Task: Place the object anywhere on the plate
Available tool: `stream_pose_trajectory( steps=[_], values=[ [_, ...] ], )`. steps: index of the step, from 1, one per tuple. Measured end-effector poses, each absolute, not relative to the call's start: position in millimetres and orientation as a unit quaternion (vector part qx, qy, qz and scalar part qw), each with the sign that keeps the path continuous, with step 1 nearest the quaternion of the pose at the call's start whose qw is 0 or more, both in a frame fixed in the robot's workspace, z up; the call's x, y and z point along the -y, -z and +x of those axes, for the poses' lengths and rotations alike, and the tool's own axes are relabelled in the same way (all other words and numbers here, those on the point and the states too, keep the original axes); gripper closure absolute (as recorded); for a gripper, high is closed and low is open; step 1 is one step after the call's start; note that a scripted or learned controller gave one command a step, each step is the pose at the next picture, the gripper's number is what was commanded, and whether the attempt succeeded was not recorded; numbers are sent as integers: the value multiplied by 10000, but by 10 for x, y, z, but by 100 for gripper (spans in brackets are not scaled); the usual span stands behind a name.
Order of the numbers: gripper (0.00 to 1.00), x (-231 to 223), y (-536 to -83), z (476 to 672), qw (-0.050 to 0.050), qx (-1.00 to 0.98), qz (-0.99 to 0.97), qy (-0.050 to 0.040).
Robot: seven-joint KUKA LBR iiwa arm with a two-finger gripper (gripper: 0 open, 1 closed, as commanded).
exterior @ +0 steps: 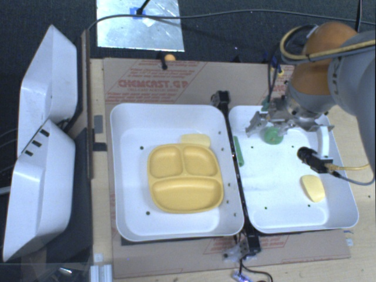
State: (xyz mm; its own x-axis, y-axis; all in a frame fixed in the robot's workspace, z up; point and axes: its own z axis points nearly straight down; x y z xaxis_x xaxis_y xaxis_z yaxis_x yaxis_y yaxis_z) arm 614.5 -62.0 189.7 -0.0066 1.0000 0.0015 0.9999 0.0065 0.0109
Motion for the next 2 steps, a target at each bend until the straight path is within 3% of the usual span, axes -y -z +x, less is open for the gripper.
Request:
stream_pose_trajectory(
  steps=[1,2],
  values=[
    [0,461,-2146,6636,13,-7080,7062,-14],
    [0,671,-2118,5591,-3,-7062,7080,0]
  ],
)
